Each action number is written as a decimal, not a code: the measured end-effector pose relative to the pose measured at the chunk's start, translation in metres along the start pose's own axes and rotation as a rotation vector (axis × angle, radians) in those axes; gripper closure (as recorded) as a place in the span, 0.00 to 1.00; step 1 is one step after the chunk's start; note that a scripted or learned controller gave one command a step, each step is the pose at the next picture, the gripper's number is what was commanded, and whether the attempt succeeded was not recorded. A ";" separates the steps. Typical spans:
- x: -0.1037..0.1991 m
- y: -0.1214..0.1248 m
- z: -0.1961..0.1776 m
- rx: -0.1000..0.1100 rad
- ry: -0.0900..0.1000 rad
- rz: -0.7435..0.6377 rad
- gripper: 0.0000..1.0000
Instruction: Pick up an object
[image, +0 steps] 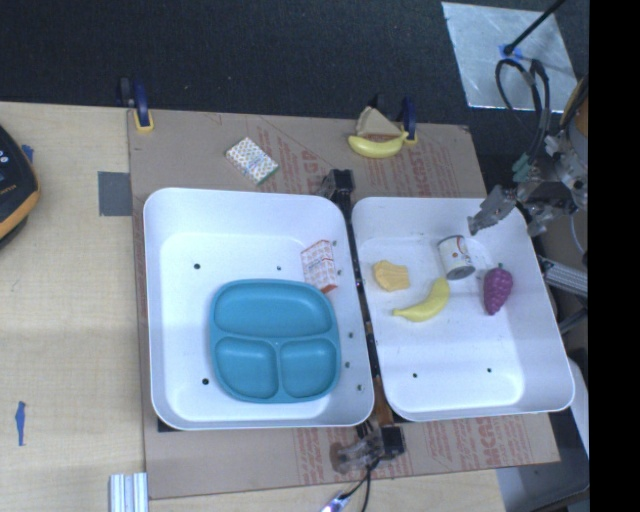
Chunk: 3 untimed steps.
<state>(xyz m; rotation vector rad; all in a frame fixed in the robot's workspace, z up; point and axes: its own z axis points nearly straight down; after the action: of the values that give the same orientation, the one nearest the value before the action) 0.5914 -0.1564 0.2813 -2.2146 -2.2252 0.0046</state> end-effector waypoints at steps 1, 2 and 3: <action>-0.012 0.013 0.134 0.002 -0.001 0.000 0.00; 0.013 -0.030 0.190 0.001 0.000 0.001 0.00; 0.012 -0.030 0.179 0.002 -0.001 -0.003 1.00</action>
<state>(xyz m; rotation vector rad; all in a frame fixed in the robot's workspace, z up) 0.5609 -0.1444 0.1020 -2.2115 -2.2279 0.0082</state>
